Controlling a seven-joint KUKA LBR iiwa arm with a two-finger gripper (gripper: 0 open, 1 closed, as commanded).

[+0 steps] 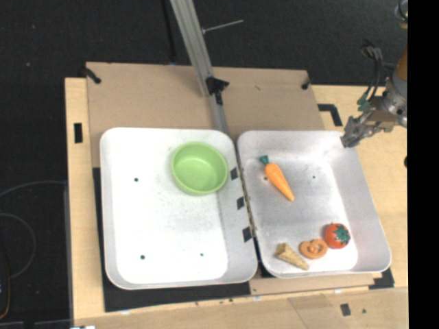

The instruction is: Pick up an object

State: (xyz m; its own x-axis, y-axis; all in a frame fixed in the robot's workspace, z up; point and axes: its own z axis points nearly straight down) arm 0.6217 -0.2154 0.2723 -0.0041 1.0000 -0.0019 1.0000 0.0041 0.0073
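Nearest the camera, along the 6 o'clock edge of the right bin, lie three small pieces in a row: a tan wedge, an orange ring-shaped piece just beside it, and a red tomato at the 4 o'clock corner. Up toward 11 o'clock in the same bin sits a toy carrot, well apart from the others, and it looks like the easiest pick. Its long axis runs from 11 o'clock to 5 o'clock, green top at the 11 o'clock end, tip pointing toward 5 o'clock. It is probably light, stiff plastic with a smooth, tapered skin that could slide out of a pinch, so a hold across the thick part near the top seems safest. A green bowl rests in the left bin. Off the right bin's 1 o'clock corner, above the worktop, hangs the gripper; whether it is apart or together I cannot tell.
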